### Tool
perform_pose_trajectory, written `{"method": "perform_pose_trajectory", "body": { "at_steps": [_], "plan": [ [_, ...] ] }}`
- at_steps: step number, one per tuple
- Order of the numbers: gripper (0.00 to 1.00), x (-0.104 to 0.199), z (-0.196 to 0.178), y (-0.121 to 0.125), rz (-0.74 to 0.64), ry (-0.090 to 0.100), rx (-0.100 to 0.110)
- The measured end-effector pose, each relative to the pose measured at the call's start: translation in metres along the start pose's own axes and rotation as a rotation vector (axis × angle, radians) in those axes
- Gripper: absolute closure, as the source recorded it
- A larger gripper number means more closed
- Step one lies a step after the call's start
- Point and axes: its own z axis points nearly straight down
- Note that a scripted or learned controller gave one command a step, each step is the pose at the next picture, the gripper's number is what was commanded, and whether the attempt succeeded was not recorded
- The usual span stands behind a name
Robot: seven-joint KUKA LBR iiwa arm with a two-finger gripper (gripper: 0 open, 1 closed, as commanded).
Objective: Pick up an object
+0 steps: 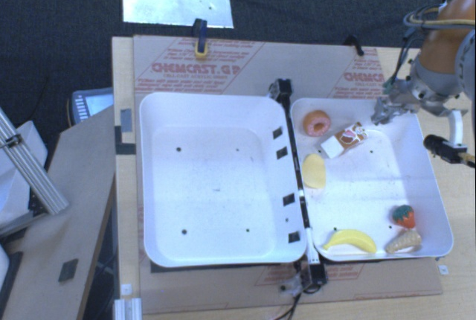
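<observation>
Dark carpet is surrounding a counter that is carrying a cardboard sheet and, on it, two shallow white bins sitting side by side. Going from the near edge of the right bin backwards: a yellow banana is lying along the front wall, with a pale cone-shaped piece just beside it in the near right corner and a small red and green fruit, perhaps a strawberry, sitting just behind that. Farther in, a yellow oval piece is resting close to the divider between the bins. Behind it a brown and white packet-like item is lying tilted, and a pink-glazed doughnut is sitting near the far left corner. The left bin is not holding any of these. The gripper is hanging over the far right corner of the right bin, apart from every object, and whether its jaws are released or clenched I cannot tell at this size. Nothing is being held yet, so the step in hand is looking like choosing a target and approaching. The packet and doughnut are the closest candidates; both are standing clear of the walls, which should be giving the jaws room on either side. The banana and cone, hugging the front wall, are looking like harder picks, since a wall may be blocking one side.
</observation>
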Motion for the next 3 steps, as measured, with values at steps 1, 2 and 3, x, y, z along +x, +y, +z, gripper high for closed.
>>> {"method": "perform_pose_trajectory", "body": {
  "at_steps": [1, 2, 3],
  "plan": [
    [1.0, 0.0, -0.011, 0.001, -0.002, -0.002, -0.004],
    [1.0, -0.001, -0.023, 0.003, -0.004, -0.003, -0.008],
    [1.0, -0.001, -0.035, 0.004, -0.006, -0.005, -0.012]
  ]
}}
